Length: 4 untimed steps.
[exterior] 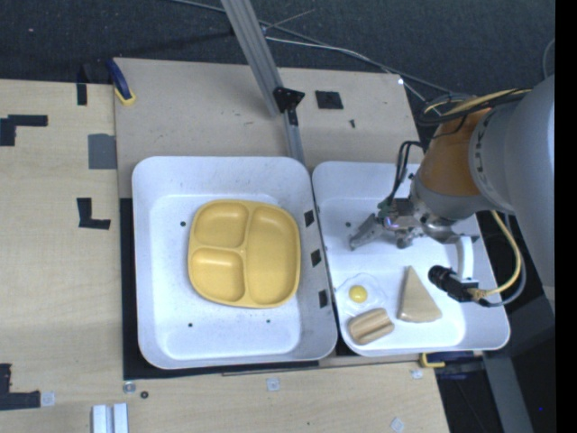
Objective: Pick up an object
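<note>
The grey arm with its orange band (pixel 451 165) runs off the right edge, so its upper links are cut away. It covers the far right corner of the shallow white right-hand bin (pixel 338 183). The small metal two-finger gripper (pixel 365 234), just left of the arm's wrist inside that bin, is too small and blurred to read (its fingertips merge into one grey smudge).
</note>
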Each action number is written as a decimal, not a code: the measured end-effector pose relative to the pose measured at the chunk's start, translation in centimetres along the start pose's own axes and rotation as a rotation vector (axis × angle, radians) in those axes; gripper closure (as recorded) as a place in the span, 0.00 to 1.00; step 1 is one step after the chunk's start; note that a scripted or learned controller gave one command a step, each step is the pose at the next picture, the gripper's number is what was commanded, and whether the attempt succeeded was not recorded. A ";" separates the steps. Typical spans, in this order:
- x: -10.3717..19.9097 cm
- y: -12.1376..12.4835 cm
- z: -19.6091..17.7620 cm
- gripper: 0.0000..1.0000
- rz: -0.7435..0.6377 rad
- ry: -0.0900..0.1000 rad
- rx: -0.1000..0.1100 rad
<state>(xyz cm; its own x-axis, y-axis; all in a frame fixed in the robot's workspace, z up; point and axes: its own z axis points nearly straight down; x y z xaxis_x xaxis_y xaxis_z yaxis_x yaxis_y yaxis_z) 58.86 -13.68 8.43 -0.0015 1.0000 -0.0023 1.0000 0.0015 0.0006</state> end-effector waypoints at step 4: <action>0.4 0.2 -12.2 1.00 0.001 0.001 0.003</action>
<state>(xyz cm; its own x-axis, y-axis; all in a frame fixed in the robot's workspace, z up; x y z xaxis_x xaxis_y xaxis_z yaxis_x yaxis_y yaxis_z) 59.03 -13.24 20.59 -0.0006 1.0000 -0.0017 1.0000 0.0006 -0.0024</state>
